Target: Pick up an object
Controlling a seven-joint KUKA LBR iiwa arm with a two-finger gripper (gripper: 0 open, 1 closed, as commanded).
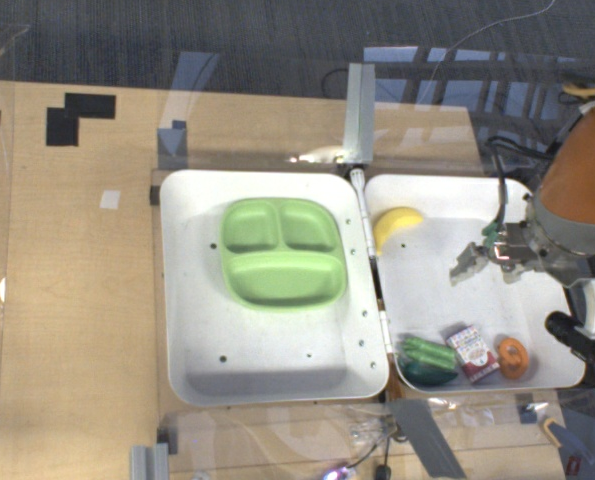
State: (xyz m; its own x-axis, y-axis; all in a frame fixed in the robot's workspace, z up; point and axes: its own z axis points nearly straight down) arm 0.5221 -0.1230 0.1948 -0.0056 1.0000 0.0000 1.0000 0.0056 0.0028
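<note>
Hand [482,259] hung over bare floor of the right bin [427,298]; I couldn't tell its state. Lemon [397,225] sat alone in the far-left corner, so I judged it the cleanest target: centre, then descend.

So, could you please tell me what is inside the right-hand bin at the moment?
The right-hand bin holds a yellow fruit near its back-left corner, and a green item, a small carton and an orange item along its front wall. The arm covers part of its right side.
</note>
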